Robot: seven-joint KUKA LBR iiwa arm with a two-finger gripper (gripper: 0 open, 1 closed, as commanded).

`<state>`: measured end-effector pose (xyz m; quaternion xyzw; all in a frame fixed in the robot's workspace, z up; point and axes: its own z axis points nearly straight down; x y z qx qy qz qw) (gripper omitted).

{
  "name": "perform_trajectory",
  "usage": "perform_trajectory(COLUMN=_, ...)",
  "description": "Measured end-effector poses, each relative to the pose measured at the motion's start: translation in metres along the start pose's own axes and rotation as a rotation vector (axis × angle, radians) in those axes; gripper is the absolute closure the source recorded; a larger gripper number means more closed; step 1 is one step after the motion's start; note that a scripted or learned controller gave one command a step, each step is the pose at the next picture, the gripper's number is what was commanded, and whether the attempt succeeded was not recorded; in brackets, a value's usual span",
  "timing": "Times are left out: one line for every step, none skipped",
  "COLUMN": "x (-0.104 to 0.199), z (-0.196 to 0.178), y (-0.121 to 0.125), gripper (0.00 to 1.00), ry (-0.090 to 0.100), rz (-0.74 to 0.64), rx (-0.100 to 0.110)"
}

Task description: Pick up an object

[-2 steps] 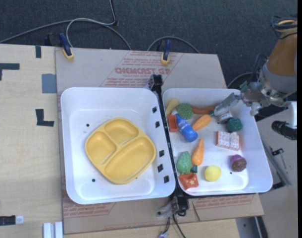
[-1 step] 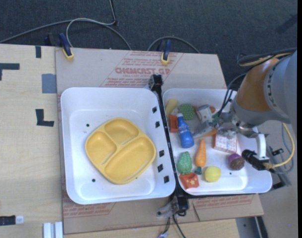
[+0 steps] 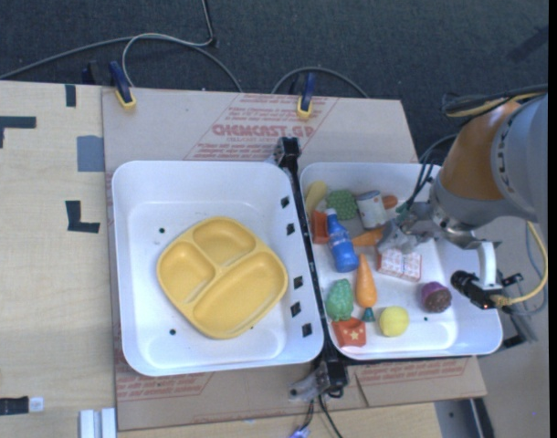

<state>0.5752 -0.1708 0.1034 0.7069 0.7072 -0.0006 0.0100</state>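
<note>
Red print reading "CHEMCAST" can be made out on the cardboard that lies under both bins; the smaller lines of print below it are too blurred to be read. The cardboard is pinned at its far edge by two yellow clamps.

The right bin is taken as the landmark. The gripper is seen inside it, toward its right half, with the orange-banded arm leaning in over its right rim. Whether the fingers are spread or pressed together cannot be told, and nothing can be seen pinched between them.

Just below the gripper a red-and-white packet is seen; its print cannot be read. A blue bottle and a carrot lie near the bin's middle. A purple ball and a yellow ball are found toward its near right corner, a red piece at its near left corner. Bare white floor is left along the bin's near right edge.

Left of this bin, touching along a shared rim, the left bin is seen with a yellow plate in it, open floor all round the plate.
</note>
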Motion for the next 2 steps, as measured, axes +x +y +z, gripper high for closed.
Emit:
perform_trajectory(x=0.084, z=-0.079, y=0.030, gripper=1.00, ry=0.016, rz=-0.003, rx=0.017)
perform_trajectory(x=0.147, z=-0.093, y=0.003, gripper=1.00, ry=0.015, rz=-0.002, rx=0.019)
